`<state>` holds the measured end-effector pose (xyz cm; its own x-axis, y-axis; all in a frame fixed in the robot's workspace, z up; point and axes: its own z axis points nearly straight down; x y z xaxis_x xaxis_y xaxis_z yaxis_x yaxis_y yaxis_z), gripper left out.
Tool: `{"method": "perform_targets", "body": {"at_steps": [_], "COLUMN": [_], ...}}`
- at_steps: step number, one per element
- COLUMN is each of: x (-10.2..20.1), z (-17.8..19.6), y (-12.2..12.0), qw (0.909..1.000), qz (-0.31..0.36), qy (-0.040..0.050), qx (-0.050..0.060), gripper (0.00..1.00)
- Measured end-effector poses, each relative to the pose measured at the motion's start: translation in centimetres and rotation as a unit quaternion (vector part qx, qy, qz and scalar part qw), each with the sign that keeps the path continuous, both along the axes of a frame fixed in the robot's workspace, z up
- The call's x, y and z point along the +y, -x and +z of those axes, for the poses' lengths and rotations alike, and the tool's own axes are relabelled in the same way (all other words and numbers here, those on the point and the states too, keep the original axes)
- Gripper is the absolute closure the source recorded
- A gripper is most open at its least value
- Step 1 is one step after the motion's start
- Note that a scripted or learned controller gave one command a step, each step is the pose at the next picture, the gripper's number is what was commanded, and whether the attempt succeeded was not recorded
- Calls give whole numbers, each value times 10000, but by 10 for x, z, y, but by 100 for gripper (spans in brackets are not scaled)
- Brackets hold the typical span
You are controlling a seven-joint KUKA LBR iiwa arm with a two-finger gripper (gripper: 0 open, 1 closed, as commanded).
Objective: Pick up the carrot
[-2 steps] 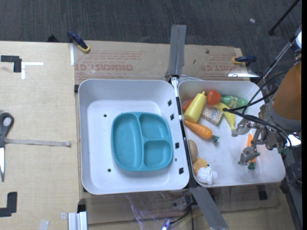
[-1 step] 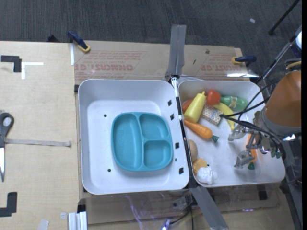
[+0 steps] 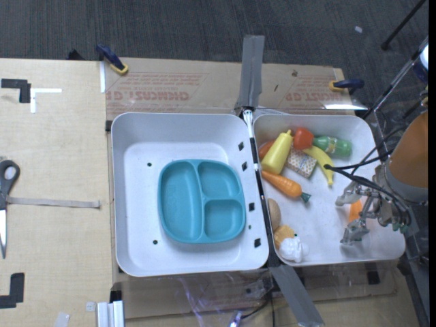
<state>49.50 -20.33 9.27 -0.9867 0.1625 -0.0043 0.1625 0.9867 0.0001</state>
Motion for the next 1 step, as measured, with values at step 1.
{"method": "perform_targets", "body": {"at_steps": [1], "x": [0], "z": [10], "y": [-3], "qw": [10000], "qz": [13], "qy": [9], "qx": [-29], "gripper": [100]}}
